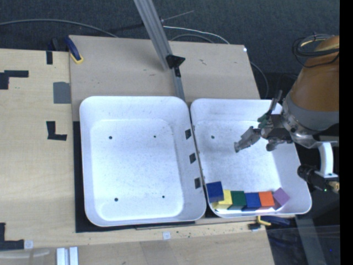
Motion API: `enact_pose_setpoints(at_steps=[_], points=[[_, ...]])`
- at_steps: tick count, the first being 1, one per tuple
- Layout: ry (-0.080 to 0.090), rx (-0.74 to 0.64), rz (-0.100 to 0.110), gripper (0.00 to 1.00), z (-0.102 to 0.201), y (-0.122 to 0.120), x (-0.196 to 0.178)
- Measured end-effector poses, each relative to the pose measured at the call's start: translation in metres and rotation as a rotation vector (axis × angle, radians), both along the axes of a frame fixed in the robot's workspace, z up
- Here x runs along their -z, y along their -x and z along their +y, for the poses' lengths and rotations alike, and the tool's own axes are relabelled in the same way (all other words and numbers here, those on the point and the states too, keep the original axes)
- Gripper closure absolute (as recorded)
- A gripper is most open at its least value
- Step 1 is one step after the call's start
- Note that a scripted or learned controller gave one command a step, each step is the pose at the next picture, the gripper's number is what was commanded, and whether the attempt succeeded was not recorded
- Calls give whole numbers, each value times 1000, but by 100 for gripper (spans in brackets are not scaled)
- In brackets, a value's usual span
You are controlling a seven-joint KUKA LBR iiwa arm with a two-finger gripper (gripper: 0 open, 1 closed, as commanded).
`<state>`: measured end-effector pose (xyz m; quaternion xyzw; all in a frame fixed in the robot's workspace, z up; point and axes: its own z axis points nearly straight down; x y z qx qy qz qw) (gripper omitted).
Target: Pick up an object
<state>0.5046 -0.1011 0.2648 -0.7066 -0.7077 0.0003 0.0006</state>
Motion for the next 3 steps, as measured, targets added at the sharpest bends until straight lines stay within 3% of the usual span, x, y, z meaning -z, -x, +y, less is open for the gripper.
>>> enact_pose_setpoints(at_steps=[1,2,3], points=[[1,2,3,0,0,9,176],[-1,-6,-7,0,116,21,69],[3,6,1,0,63,22,73]])
